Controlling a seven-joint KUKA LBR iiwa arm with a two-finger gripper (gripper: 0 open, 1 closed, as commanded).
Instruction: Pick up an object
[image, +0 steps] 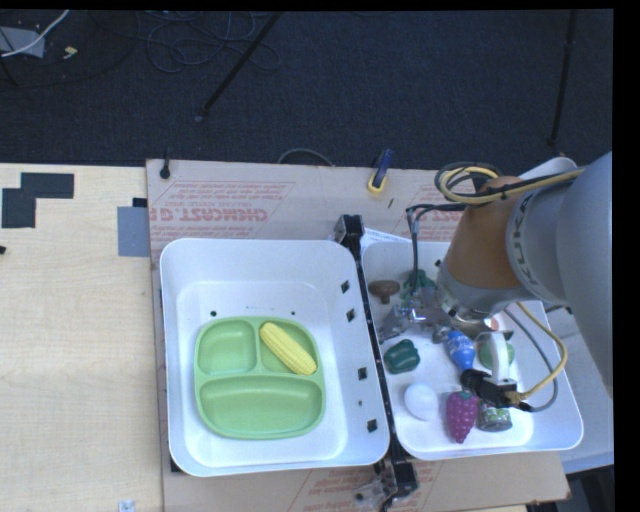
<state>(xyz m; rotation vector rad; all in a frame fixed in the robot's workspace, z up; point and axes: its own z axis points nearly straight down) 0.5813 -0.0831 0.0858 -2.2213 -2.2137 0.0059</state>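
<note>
- Hand (412, 318): low in the right bin (560, 425), near its upper left; finger state cannot be told.
- Risk: items crowd together, so a grasp may slip or nudge a neighbour.
- Right bin: green pepper (401, 355), white egg (421, 401), purple grapes (460, 415), blue item (460, 350).
- Left bin (190, 275): 1 green tray (255, 405) bearing yellow corn (288, 348).

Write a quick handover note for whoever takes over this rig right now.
Gripper: low in the right bin, near the green pepper; grip state unclear.
Right bin also holds a white egg, purple grapes, a blue toy and a brown mushroom.
Left bin: green tray with corn.
Done: no visible pickup yet.
Left: grasp and lift one object.
</note>
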